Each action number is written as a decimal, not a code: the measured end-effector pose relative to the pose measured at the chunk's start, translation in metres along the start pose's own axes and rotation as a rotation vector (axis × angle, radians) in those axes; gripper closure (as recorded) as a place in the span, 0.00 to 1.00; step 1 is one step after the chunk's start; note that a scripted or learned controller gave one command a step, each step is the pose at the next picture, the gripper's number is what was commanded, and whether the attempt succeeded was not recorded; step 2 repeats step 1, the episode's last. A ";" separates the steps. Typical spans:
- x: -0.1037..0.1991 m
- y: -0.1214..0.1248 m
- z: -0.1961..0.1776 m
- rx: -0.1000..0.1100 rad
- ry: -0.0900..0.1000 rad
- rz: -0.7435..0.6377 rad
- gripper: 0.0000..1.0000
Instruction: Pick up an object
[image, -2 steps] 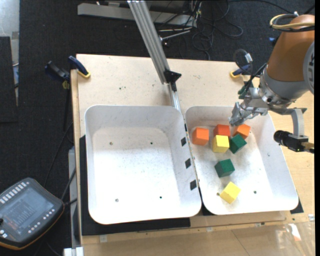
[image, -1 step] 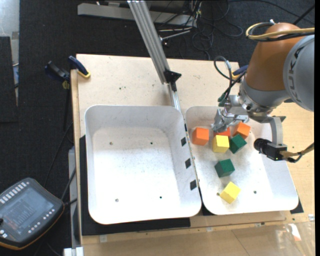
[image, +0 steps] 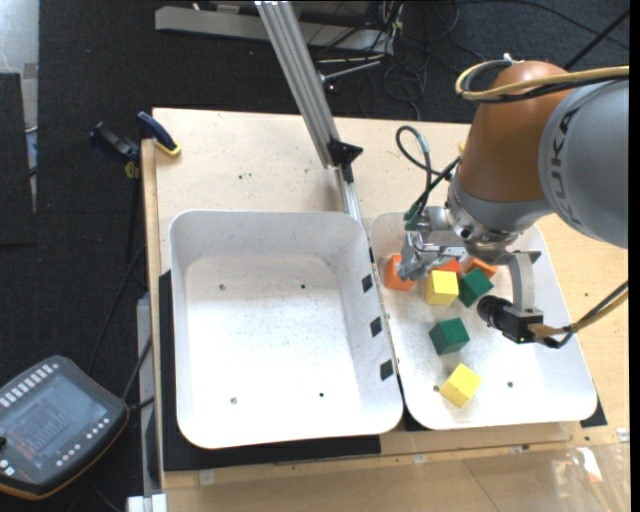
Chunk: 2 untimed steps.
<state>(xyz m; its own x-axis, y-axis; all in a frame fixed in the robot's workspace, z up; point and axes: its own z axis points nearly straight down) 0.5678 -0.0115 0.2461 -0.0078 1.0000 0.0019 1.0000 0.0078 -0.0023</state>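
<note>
You have the arm (image: 560, 140) coming in from three o'clock, its orange band bulging over the far end of the right bin (image: 560, 395), wrist pitched down toward the bin's twelve-o'clock corner. The gripper (image: 428, 262) sits low among a cluster of blocks there; you cannot tell from this angle how its claw stands, nor whether anything is between the fingers. Count the blocks: two yellow, two green, and orange pieces partly hidden. One yellow block (image: 442, 287) lies just at five o'clock of the gripper, touching or nearly touching a green block (image: 475, 286) on its three-o'clock side. An orange piece (image: 399, 273) shows at nine o'clock of the gripper, by the bin's left wall; another orange bit (image: 484, 267) peeks out under the wrist. The second green block (image: 449, 335) lies apart, toward six o'clock, and the second yellow block (image: 460, 384) sits farther that way, near the front rim. The left bin (image: 270, 330) lies alongside at nine o'clock.
</note>
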 end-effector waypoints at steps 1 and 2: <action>0.057 -0.011 -0.007 -0.001 0.001 -0.001 1.00; 0.057 -0.011 -0.007 -0.001 0.001 -0.001 1.00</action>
